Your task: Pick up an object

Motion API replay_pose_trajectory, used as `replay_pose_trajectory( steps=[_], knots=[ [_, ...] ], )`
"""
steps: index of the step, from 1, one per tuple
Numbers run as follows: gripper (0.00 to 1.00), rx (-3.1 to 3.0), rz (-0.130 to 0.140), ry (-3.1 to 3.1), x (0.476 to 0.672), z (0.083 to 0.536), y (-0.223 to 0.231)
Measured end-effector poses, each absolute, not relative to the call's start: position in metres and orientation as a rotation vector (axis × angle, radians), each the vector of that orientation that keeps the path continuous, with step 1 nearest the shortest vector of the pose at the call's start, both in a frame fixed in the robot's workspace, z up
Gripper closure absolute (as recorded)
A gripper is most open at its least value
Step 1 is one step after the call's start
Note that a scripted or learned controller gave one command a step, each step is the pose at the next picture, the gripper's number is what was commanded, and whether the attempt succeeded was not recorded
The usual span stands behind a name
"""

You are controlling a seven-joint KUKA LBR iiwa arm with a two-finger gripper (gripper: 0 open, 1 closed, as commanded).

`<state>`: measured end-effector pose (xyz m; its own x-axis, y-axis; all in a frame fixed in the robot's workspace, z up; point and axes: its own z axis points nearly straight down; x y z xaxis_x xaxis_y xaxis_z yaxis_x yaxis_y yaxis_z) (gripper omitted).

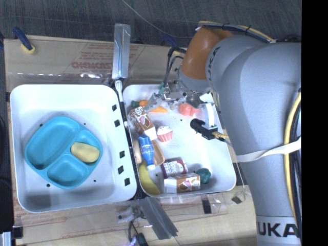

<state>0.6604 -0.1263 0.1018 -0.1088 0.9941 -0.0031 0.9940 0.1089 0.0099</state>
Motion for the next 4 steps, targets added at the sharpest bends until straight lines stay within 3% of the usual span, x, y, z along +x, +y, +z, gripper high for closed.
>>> replay_pose_trajectory(
  steps=[1,2,3,4],
  knots=[
    [0.0,1.973,-0.001,2.447,0.632,0.122,-0.122],
    [0.0,1.685,-0.003,2.644,0.658,0.128,-0.102],
    [0.0,1.756,-0.005,2.577,0.662,0.107,-0.114],
    [0.0,1.571,0.005,2.711,0.657,0.198,-0.081]
  ],
)
